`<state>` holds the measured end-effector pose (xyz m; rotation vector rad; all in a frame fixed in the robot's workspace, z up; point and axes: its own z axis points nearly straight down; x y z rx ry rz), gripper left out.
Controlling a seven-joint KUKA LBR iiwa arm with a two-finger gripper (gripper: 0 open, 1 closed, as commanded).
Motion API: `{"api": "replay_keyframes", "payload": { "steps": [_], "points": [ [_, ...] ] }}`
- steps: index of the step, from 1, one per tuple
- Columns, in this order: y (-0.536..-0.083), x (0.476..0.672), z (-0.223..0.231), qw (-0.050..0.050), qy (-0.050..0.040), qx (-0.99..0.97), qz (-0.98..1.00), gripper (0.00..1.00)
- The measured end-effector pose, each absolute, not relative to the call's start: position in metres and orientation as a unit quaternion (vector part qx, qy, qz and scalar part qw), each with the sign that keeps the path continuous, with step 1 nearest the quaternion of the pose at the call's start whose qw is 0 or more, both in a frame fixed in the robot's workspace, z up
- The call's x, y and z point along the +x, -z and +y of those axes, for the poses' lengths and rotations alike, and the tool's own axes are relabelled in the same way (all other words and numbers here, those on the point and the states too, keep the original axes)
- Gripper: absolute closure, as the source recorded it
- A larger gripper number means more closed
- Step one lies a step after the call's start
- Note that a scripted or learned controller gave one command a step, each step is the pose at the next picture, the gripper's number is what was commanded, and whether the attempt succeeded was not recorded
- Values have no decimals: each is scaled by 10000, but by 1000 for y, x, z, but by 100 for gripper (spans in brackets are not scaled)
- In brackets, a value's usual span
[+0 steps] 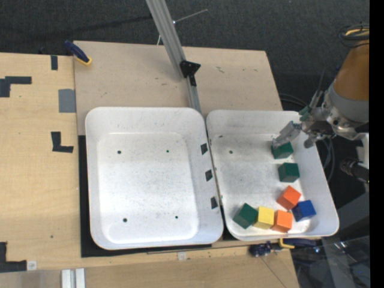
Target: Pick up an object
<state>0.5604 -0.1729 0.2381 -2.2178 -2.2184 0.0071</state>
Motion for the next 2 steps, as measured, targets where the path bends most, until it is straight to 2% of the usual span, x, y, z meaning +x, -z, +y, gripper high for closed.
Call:
{"api": "replay_keyframes", "payload": {
  "steps": [1,2],
  "points": [
    [-194,562,-174,22,-22,-7068,-7074,0],
    [-135,556,-182,31,-28,-7071,-7071,0]
  ]
}}
